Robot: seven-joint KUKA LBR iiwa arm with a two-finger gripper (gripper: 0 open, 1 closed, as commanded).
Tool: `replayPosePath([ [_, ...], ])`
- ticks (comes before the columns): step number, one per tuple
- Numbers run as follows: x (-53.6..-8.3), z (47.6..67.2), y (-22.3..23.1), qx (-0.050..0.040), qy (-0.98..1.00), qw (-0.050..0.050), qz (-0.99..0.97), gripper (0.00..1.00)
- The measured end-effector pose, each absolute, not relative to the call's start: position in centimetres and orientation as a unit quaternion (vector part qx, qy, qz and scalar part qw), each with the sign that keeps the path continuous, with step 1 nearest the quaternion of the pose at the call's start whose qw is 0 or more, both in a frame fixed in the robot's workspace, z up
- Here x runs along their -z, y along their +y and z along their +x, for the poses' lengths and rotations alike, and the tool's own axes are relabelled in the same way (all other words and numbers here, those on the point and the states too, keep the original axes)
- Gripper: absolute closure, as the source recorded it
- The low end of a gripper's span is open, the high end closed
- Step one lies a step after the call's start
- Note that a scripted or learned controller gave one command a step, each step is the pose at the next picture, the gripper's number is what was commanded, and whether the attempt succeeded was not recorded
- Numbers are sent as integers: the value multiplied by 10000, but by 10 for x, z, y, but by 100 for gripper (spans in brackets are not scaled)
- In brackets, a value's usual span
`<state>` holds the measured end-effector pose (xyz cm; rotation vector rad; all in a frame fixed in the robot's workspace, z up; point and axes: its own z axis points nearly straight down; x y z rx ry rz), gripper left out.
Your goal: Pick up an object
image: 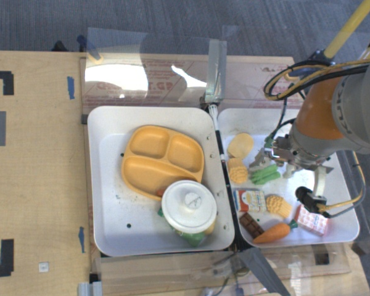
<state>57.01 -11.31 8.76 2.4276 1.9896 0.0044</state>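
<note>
A green toy vegetable (264,175) lay in the right bin (348,230), just below the gripper (272,155), whose finger spread could not be told and which held nothing visible. Left of the fingers sat a pale round piece (240,145) and yellow corn (238,175); farther below lay a carrot (272,232) and chocolate bar (251,224).

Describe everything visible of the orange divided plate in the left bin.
The plate is orange-yellow, looks like smooth plastic, with rounded corners and raised ridges splitting it into three compartments, none holding anything visible. It lies flat, turned at a slant, in the upper middle of the left bin. A white lidded cup overlaps its lower right corner and hides that part. Nothing else touches it.
</note>
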Motion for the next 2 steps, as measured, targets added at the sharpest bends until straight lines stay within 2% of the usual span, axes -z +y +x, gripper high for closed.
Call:
replayPosePath([
  [1, -98, 572, -113, -30, 6337, 40, 7736, 100],
  [2, -107, 573, -112, -34, 6338, 40, 7735, 100],
])
